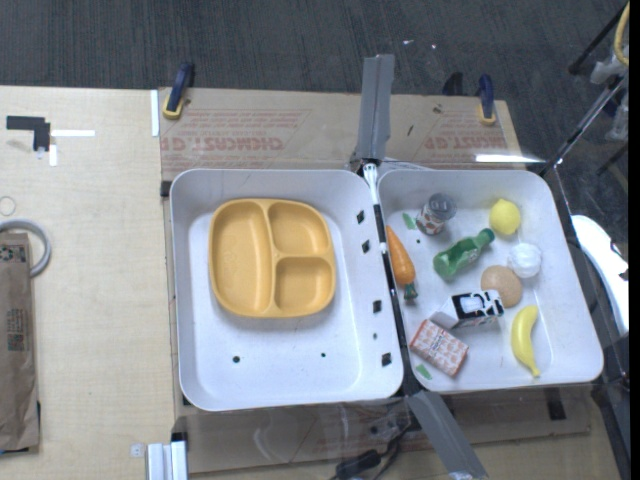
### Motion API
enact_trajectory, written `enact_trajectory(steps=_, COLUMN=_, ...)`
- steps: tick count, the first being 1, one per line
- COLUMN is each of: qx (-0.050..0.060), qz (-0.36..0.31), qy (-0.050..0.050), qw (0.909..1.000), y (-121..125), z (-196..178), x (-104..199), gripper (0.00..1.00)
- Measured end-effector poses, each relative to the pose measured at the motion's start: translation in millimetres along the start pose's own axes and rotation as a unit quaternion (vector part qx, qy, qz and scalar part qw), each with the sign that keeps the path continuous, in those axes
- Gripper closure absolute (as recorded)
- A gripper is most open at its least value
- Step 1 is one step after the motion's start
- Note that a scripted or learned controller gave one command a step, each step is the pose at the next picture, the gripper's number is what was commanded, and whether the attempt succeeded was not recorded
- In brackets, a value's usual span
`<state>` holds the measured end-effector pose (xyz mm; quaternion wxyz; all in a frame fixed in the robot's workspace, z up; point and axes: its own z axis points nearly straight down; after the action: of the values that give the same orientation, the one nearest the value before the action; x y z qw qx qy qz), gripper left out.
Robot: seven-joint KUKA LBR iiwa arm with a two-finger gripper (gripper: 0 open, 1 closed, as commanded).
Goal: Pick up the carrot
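Note:
The carrot [401,259], orange with a small green tip at its lower end, lies in the right bin [560,213] against that bin's left wall, pointing up and down the view. Nothing touches it; the nearest items are a green bottle [462,253] to its right and a small can [435,213] above it.
The left bin [200,358] holds a yellow divided plate [271,258]. In the right bin also lie a lemon [505,217], a white ball [524,260], a tan egg-like item [502,285], a black-and-white toy [476,308], a banana [525,340] and a patterned box [438,346].

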<state>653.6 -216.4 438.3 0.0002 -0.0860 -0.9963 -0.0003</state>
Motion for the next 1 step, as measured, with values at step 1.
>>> enact_trajectory(steps=1, qx=0.0, qz=0.001, qy=0.0, qw=1.0, y=-1.0, z=-6.2, x=-2.7, gripper=1.0)
